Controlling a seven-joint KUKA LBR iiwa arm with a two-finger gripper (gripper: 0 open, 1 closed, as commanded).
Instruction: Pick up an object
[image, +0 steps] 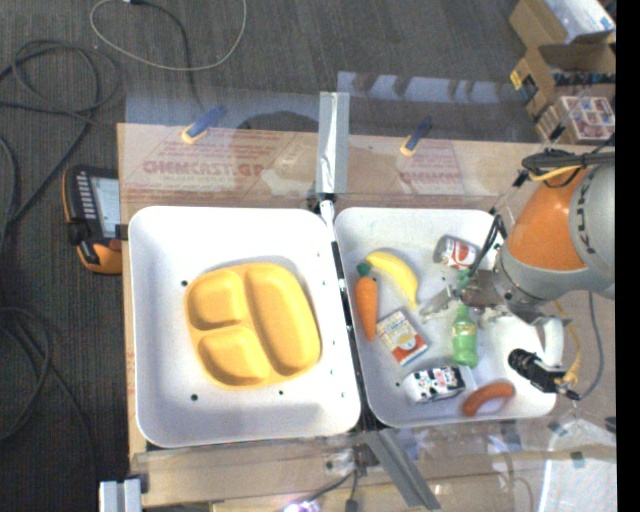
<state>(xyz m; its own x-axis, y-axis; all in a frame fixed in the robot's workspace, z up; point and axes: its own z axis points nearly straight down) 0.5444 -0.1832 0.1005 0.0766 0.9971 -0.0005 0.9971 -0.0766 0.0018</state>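
The right bin (352, 250) holds several small items. A yellow banana (396, 272) and an orange carrot (367, 306) lie at its left. Beside them rests a red and white box (401, 337). A green bottle (464, 337) stands near the middle, just below my gripper (458, 295). A red and white can (457, 251) lies at the back, close above the gripper. A black and white carton (437, 382) and a red sausage (488, 398) lie at the front. The gripper hangs low over the bin, between the can and the bottle, with nothing visibly held.
The left bin (160, 240) holds a yellow divided tray (252, 322). A metal divider post (330, 150) rises between the bins at the back. An orange handset (92, 215) lies left of the bench. The grey arm with its orange band (545, 235) covers the right bin's right edge.
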